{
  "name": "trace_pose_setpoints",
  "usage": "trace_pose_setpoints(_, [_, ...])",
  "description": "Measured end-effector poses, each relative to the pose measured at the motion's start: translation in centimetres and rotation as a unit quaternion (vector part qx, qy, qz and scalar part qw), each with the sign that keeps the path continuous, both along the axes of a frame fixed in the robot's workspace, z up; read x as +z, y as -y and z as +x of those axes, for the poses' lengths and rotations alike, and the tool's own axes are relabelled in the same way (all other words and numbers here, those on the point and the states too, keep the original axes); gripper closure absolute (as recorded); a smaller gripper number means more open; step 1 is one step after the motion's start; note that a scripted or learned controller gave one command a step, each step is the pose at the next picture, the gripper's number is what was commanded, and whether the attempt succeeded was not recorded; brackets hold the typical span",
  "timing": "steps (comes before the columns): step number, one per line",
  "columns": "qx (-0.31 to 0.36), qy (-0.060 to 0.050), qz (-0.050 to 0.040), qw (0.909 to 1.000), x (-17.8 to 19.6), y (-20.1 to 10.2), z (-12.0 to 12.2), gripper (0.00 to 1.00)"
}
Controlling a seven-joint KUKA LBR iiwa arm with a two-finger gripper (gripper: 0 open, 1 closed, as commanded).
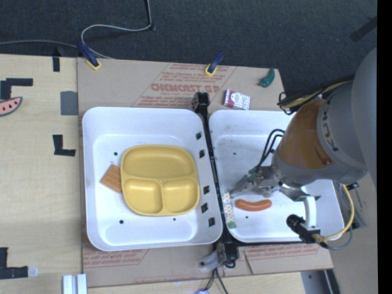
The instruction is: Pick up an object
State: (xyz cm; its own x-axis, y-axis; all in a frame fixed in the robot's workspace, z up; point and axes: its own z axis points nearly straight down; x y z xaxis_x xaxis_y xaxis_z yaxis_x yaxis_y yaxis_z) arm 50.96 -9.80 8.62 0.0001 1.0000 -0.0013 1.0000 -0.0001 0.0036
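The arm (334, 136) runs off the picture's right edge, and its bulk hides the right bin's (245, 127) far right corner and much of its right side. The gripper (248, 185) is too blurred to make out its fingers. In the left bin (98, 164), the yellow tray (160, 179) covers most of a brown flat piece (111, 177) near the left wall. A small packet (236, 99) beyond the right bin's far edge bears print too small to read.

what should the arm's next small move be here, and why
Probably a short descent toward the hot dog. The gripper sits just above it in the right bin and nothing shows between its fingers, so the toy looks ungrasped. Whether the fingers are spread wide enough is hard to tell.
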Motion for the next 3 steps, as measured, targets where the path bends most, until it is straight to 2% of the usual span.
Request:
trace_pose_setpoints(1, [0.001, 0.001, -0.0002, 1.0, -0.02, 0.07, 9.89, 0.0])
trace_pose_setpoints(2, [0.001, 0.0, -0.0013, 1.0, 0.95, 0.12, 9.86, 1.0])
trace_pose_setpoints(3, [0.001, 0.0, -0.0015, 1.0, 0.94, 0.12, 9.86, 0.0])
